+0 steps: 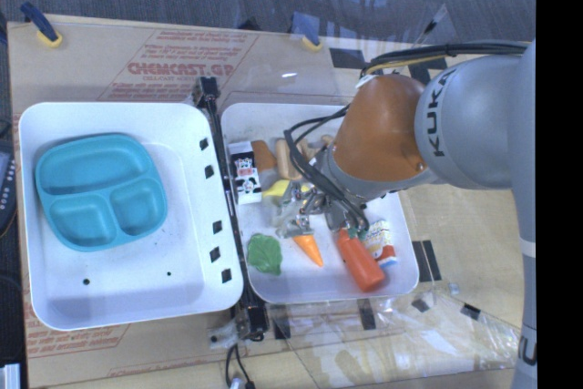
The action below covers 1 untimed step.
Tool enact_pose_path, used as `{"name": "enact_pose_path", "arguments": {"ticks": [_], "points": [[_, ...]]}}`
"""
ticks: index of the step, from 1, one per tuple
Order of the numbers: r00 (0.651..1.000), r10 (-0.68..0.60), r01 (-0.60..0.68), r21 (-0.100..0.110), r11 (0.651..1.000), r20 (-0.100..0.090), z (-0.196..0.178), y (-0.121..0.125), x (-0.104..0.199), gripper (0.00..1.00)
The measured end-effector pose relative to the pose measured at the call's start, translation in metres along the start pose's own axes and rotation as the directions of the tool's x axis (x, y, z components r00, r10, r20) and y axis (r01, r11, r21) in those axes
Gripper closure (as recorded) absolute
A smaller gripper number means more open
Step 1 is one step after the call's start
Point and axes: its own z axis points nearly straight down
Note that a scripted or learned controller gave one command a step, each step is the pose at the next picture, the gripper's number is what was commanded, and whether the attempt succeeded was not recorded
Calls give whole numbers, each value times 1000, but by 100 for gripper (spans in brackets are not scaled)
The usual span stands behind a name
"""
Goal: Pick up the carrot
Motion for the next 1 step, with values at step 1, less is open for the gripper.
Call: {"name": "enact_pose_path", "arguments": {"ticks": [1], "points": [[1000,-1,1,0,1000,0,0,0,0,0]]}}
